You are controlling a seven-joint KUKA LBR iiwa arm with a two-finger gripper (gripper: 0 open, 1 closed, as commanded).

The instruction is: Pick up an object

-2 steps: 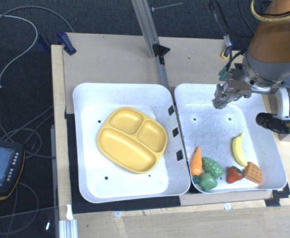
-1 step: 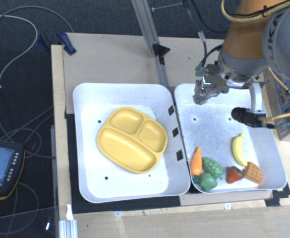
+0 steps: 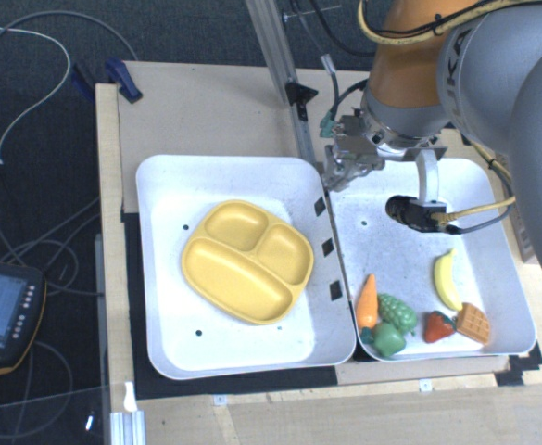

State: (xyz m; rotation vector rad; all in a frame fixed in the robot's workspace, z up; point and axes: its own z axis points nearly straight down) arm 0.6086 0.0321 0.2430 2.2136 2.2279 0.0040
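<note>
Bench (image 3: 206,100): pale board bearing two shallow white bins side by side.

Left bin (image 3: 164,295): one yellow divided plate (image 3: 247,260), lying flat near the middle.

Right bin (image 3: 516,304): six toy foods, all clustered at the near end.
- Carrot (image 3: 368,301) by the dividing wall, tip toward the far side.
- Green bumpy vegetable (image 3: 398,311) touching the carrot.
- Green pepper (image 3: 388,340) just in front of both.
- Red strawberry (image 3: 438,326) beside a brown waffle (image 3: 474,323).
- Banana (image 3: 447,281) just behind those two.

Arm (image 3: 502,72): grey with an orange band, reaching in from the right.

Jaws: over the far left corner of the right bin, close to the dividing wall, well apart from the toy foods. Wide or narrow: cannot tell.
</note>
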